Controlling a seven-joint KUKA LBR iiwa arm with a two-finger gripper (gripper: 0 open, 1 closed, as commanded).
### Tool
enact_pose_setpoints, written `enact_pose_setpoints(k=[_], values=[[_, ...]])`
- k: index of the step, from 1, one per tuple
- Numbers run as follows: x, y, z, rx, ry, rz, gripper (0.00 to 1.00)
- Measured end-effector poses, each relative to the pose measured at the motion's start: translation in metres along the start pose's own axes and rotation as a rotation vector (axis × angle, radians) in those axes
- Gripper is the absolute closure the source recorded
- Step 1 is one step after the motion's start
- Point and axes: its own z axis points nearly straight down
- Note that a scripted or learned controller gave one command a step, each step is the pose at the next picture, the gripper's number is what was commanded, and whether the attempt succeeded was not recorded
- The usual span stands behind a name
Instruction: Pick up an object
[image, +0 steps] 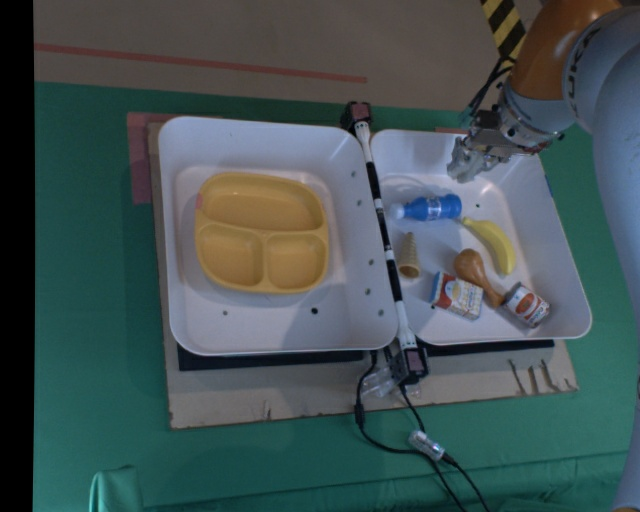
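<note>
At the near edge of the green-covered table (90, 400), black cables (420, 440) trail from the divider between the two shallow white bins. The left bin (180, 310) holds a yellow three-compartment plastic plate (262, 232). In the right bin (565, 310), nearest, lie a red-labelled tin can (526, 305) and a small printed carton (457, 295), with a brown drumstick-shaped toy (476, 272) between them; then a tan ice-cream cone (409, 255), a yellow banana (493, 244) and a blue plastic bottle (428, 209) on its side. Farthest, the grey gripper (470, 160) hangs above the bin's back part, just beyond the bottle, holding nothing; whether its fingers are spread cannot be told.
</note>
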Motion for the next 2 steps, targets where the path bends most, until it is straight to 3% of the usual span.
enact_pose_setpoints(k=[1,2], values=[[-0.040,0.041,0.014,0.046,0.024,-0.012,1.00],[-0.036,0.022,0.038,0.032,0.013,-0.009,1.00]])
